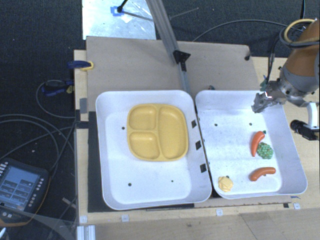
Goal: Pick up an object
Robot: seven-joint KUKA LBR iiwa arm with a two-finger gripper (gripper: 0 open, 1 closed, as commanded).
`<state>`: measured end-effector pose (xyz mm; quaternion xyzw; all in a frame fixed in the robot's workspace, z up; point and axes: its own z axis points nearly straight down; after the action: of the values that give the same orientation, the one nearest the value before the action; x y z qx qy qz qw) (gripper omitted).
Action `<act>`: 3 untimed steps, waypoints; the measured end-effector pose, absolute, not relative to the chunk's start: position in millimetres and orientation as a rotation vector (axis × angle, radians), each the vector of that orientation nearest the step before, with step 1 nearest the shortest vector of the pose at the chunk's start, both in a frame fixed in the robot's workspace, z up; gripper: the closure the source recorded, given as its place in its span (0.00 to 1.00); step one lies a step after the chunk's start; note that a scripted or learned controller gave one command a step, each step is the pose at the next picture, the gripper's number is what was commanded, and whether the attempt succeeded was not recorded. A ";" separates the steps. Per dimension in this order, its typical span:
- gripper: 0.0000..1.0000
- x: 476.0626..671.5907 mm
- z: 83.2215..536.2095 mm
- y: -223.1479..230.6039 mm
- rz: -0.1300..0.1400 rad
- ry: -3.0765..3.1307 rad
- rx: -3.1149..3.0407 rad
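In the right-hand shallow white plastic bin (235, 119), four small toy foods lie toward its near right corner. A smooth, glossy orange-red sausage (257, 142) stands on a slant near the right wall, its lower end touching a knobbly green broccoli floret (265, 151). Below them, near the front edge, a second orange-red sausage (262, 173) lies almost level, slightly curved. At the front left corner of that bin sits a lumpy pale yellow piece (225, 184), apart from the others. The bin floor is matte white with a few dark dots.

The grey two-finger gripper (261, 102) hangs over the far right part of this bin, well apart from the foods, with nothing seen between its fingers; whether the jaws are spread or pressed together cannot be told from this slant. The grey arm with its orange band (304, 59) comes in over the bin's right wall.

The left-hand white bin (110, 184) carries a smooth yellow plastic plate with three compartments (157, 132), set toward its far edge. Both bins rest on a tan board bench (130, 59). A grey metal pole (165, 24) slants across the far edge of the bench, and black cables (50, 129) and a handheld control pad (17, 184) lie on the dark floor beyond the bench's left edge
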<state>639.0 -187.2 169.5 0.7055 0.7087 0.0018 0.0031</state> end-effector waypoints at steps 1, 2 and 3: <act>1.00 638.8 229.6 -196.5 0.007 2.217 2.213; 1.00 638.9 294.9 -200.0 0.008 2.221 2.208; 1.00 634.5 276.6 -144.3 0.002 2.234 2.210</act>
<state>634.5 -144.3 276.6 0.7033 0.7109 0.0007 -0.0002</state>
